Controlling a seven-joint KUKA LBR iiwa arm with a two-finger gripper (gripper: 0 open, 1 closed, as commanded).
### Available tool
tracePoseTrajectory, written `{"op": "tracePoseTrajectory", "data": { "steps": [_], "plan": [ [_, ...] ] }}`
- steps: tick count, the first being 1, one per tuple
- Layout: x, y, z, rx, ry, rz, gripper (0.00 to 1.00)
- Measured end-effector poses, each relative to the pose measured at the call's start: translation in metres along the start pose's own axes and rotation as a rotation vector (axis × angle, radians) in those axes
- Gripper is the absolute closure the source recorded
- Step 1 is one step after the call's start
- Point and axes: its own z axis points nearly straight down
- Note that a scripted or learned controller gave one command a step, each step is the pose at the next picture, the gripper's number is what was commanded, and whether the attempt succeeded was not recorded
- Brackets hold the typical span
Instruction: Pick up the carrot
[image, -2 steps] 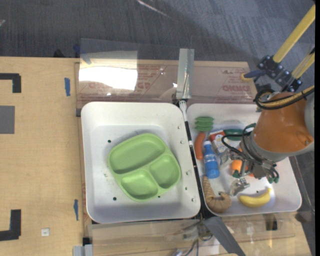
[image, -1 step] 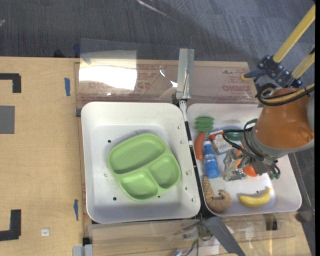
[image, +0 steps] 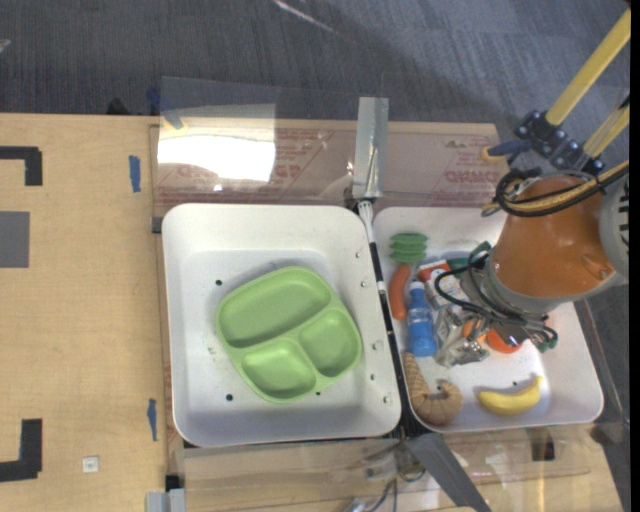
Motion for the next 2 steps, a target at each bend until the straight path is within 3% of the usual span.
{"op": "tracePoseTrajectory", "data": {
  "steps": [1, 2],
  "plan": [
    [0.000, 0.000, 0.001, -0.001, 0.001, 0.000, 0.00],
    [-0.005, 0.001, -0.012, 0.003, -0.015, 0.001, 1.00]
  ]
}}
